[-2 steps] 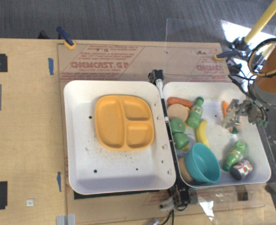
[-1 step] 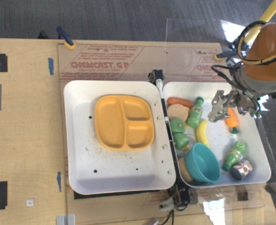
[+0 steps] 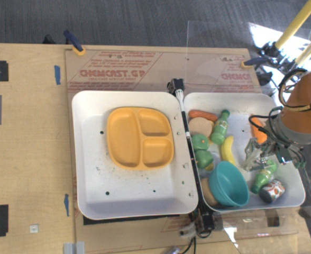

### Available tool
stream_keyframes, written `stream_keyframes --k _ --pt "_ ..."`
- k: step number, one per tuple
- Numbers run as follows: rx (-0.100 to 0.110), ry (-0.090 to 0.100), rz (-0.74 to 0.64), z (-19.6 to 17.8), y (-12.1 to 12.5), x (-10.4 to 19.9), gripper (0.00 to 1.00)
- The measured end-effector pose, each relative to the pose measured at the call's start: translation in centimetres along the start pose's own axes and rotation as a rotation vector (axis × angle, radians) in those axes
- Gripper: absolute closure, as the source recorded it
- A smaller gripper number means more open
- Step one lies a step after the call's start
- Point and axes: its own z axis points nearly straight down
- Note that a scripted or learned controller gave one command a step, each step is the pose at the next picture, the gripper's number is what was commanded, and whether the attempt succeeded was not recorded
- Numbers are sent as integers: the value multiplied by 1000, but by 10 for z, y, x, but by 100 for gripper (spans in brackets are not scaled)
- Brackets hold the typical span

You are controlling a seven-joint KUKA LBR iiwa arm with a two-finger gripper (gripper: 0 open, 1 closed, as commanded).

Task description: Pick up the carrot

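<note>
In the right bin (image 3: 298, 200) an orange carrot (image 3: 258, 129) lies near the back right, partly hidden by the arm's wrist. My gripper (image 3: 254, 156) hangs low just in front of it, over bare bin floor between the banana (image 3: 228, 148) and a green bottle (image 3: 264, 175). I see nothing held in it. A longer red-orange piece (image 3: 202, 114) lies along the back wall at the bin's left end.
The right bin also holds a teal bowl (image 3: 229, 184), a tan round piece (image 3: 200, 126), two green peppers (image 3: 202, 150), a second green bottle (image 3: 219, 126) and a small can (image 3: 272, 191). The left bin (image 3: 87, 142) holds a yellow divided plate (image 3: 140, 138).
</note>
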Motion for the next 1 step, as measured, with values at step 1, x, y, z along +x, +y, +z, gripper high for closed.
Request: stream_keyframes --k 1 --pt "0 -8 44 -122 77 -1 100"
